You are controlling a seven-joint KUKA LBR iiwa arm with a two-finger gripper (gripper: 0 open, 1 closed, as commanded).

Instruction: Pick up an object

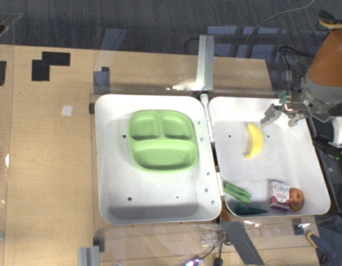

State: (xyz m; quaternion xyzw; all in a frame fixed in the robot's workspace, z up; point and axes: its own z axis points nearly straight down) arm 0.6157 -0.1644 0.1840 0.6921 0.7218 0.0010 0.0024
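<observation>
Landmark: the divider (209, 143) between the two white bins, on the wood surface (43, 148).

Left of the divider: left bin (112, 198) holds a green sectioned plate (162, 139), flat, roughly centred, slightly toward the bin's far side. Three compartments, two small on the far side and one wide on the near side.

Right of the divider: right bin (317, 173) holds the loose items.
- Green pod-like piece (237, 192) just beside the divider, at the near end.
- Dark green flat item (249, 209) right next to it, against the near wall. Can't tell what it is.
- Banana (254, 141) mid-bin, lying flat, long axis running away from the camera, well apart from the rest.
- Small printed packet (279, 193) farther right, near corner, touching a reddish-brown round fruit (295, 199) on its right side.

Tool (283, 114) sits farthest from the divider, over the far right corner of the right bin, up and right of the banana, apart from it. Fingers (270, 116) look spread, released, nothing between them. Grey arm with orange band (328, 60) comes in from the right edge.
</observation>
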